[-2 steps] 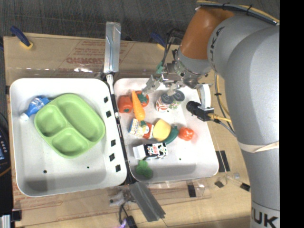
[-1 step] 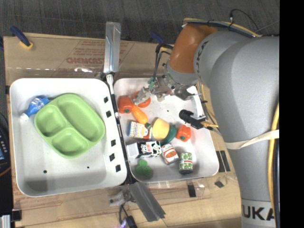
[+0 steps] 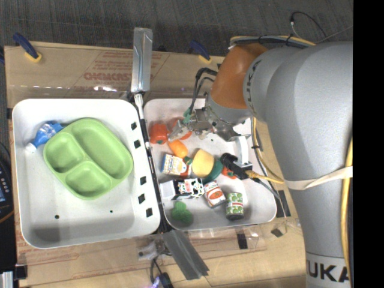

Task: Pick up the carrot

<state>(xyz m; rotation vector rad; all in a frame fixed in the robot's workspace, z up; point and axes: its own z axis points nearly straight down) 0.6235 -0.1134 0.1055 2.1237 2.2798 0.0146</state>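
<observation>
Over the right bin [image 3: 264,212], the grey arm [image 3: 300,101] is bent in from the right side, its broad smooth body covering that bin's right edge and its orange band turned toward the bin's far corner. At the end of the wrist the gripper [image 3: 193,123] is lowered into the far part of the bin, close to the dividing wall. Whether it is apart or together cannot be told, as the tip is lost among cables and small metal parts.

Just beside the gripper, toward the near side, the carrot [image 3: 178,147] is seen lying on the bin floor: a short, tapered orange piece with a smooth plastic look. It is not seen to be held. To its left, near the dividing wall, a rounder red-orange item [image 3: 158,132] is placed. Below the carrot, a small box with orange and white print [image 3: 173,165] is laid flat, and a smooth yellow rounded item [image 3: 203,160] is set just beside it. A black-and-white patterned carton [image 3: 189,188], a small red-and-white packet [image 3: 213,194] and a short can with a green label [image 3: 235,204] are grouped nearer the front, with a bumpy green broccoli [image 3: 182,212] at the front left corner.

Within the left bin [image 3: 72,230], a glossy light-green tray with three compartments [image 3: 88,156] is set at a slant, and a blue crumpled item [image 3: 45,132] is tucked against its far left edge. Both bins are carried on a cardboard-covered desk [image 3: 90,68].
</observation>
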